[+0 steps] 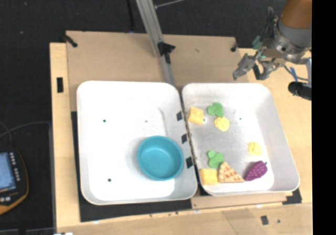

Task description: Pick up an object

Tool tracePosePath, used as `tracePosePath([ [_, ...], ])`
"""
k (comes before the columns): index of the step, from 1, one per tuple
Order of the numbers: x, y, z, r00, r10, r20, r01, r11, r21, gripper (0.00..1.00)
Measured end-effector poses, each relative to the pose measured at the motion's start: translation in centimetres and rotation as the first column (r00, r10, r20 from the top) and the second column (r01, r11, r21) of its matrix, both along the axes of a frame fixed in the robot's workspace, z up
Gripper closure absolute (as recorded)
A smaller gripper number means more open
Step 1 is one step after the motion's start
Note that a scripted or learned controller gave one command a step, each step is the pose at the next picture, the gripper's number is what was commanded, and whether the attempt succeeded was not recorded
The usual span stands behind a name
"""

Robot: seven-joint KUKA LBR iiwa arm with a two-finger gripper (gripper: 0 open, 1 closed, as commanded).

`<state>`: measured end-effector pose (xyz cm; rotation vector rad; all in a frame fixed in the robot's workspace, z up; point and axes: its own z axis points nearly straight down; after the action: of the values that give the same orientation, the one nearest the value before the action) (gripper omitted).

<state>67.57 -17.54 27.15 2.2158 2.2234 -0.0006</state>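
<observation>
The gripper (253,67) hangs with fingers spread and empty above the right bin's (281,124) far edge. The toy foods crowd its near edge: descending on the pizza slice (229,173) risks nudging the touching cheese block (209,177).

The gripper (252,68) hangs above the far right corner of the right bin (273,108), over the counter (210,55), its fingers spread and holding nothing. In that bin lie a cheese block (196,116), a green piece (214,109), a yellow piece (222,123), a small yellow piece (254,148), another green piece (214,159), a yellow block (208,177), a pizza slice (229,173) and purple grapes (255,170). The left bin (105,108) holds a blue bowl (160,157) near its right edge.
</observation>
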Motion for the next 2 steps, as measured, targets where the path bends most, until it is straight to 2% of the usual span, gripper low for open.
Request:
tracePosePath([
  [1, 0.0, 0.0, 0.0, 1.000, 0.000, -0.001, 0.000, 1.000, -0.001, 0.00],
  [2, -0.3, 0.0, -6.3, 1.000, -0.002, -0.006, 0.002, 1.000, 0.001, 0.00],
])
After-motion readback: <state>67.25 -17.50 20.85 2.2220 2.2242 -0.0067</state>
